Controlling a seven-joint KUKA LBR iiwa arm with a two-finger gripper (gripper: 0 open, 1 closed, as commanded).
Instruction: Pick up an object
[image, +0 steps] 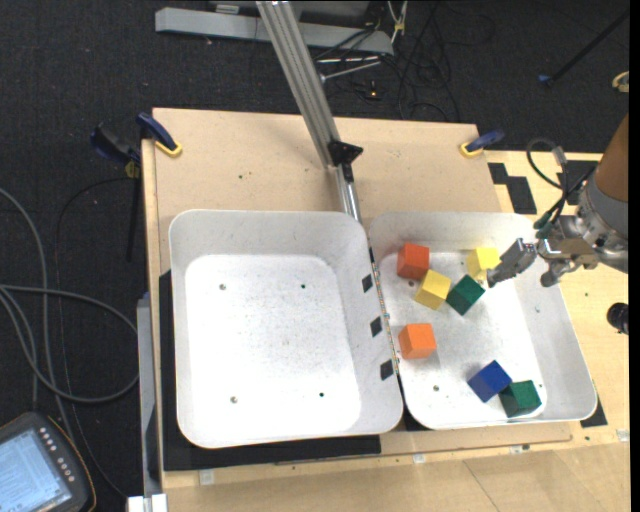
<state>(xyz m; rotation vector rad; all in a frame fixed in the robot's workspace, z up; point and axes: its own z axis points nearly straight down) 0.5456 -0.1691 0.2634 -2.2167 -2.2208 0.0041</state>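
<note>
at three o'clock of the right bin (560, 330), the arm leaned in low, its gripper (512, 262) angled toward nine o'clock. whether its fingers were apart or together, i could not tell. its tip was just beside the upper yellow cube (482, 261), with a green cube (465, 295) near.

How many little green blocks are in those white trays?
2, both in the right bin: one green block near the gripper, another green block at the front corner. None looks hidden.
</note>
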